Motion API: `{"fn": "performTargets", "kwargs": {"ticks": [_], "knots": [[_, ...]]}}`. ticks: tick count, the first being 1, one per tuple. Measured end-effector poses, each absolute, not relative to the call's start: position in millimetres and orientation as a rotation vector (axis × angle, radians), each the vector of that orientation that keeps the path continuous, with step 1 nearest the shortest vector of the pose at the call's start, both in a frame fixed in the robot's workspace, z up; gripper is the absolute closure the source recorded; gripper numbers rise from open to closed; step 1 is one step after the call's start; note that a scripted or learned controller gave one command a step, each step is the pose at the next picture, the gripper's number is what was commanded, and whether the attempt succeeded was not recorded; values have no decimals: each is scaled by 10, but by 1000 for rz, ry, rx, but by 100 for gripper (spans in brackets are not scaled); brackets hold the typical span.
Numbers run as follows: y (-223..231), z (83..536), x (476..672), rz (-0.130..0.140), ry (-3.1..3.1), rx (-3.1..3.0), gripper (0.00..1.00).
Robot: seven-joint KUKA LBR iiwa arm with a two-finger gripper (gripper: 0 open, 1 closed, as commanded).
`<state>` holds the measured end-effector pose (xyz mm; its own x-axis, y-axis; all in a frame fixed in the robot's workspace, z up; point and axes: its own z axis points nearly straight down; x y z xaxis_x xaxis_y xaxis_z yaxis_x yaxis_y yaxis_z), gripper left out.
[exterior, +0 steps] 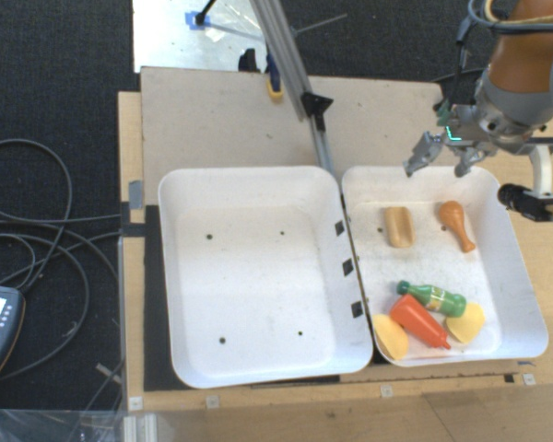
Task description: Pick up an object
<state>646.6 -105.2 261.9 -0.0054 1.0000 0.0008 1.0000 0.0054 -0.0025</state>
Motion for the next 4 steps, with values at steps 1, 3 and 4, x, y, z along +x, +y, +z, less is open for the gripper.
{"fn": "performTargets", "kwargs": {"ticks": [1, 3, 4], "knots": [[-1052, 2643, 6473, -1, -2229, -2215, 0], [-962, 1693, 6528, 3, -2227, -2212, 0], [-1063, 1192, 6539, 4, -2221, -2220, 0]]}}
